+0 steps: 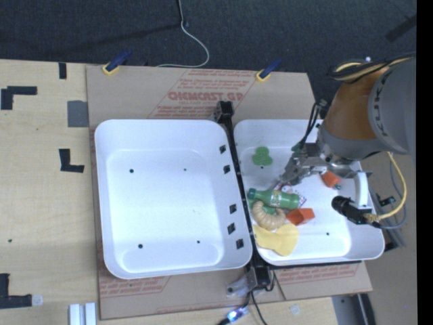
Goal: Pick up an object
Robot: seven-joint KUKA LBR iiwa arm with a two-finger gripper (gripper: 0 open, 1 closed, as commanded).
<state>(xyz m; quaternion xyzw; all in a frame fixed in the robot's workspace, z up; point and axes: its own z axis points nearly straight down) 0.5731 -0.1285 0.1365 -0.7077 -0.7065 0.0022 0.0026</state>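
The right bin (338, 249) holds several small objects. A green bottle-like object (274, 198) lies near its middle, with a tan ribbed piece (266, 214) and a yellow flat piece (279, 238) below it. A small red-orange block (300, 216) lies to the right of those, and a green leaf-like piece (262, 157) lies farther up. My gripper (292, 176) hangs low over the bin, just above and right of the green bottle-like object. The grey arm with its orange band (352, 110) reaches in from the right.
The left bin (162, 141) stands beside the right one, divided by a black clip rail (232, 181). An orange piece (329, 179) sits under the wrist. Cables and a black fitting (352, 210) hang off the arm over the right bin's right side.
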